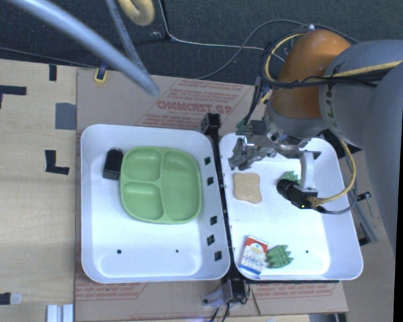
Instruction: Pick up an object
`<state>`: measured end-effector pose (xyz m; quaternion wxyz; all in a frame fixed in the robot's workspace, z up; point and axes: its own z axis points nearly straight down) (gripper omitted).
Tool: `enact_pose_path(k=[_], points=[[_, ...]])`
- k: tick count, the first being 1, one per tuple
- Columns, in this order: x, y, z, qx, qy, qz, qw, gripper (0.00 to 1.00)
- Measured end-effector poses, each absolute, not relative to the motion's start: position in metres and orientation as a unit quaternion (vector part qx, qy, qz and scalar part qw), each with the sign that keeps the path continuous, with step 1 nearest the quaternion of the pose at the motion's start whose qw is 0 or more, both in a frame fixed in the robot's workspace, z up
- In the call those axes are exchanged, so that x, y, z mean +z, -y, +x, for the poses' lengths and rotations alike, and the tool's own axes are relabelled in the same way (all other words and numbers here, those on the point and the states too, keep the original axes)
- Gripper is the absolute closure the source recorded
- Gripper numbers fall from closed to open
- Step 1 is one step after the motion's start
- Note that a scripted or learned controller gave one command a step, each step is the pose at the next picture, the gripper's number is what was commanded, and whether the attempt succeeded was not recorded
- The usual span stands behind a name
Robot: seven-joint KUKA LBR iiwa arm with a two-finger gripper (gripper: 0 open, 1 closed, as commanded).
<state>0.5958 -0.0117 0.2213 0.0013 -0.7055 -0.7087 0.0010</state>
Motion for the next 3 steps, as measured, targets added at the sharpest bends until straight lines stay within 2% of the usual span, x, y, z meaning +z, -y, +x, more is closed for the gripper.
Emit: enact_pose_path(k=[1,2,3], points=[[0.232,-0.04,0.584,0.0001,0.71,-0.705,0.001,1.0],[0.216,-0.091,0.572,0.0012,0.709,-0.705,0.002,1.0],[0.217,-0.088,0.573,0.0011,0.708,-0.706,0.001,0.0]])
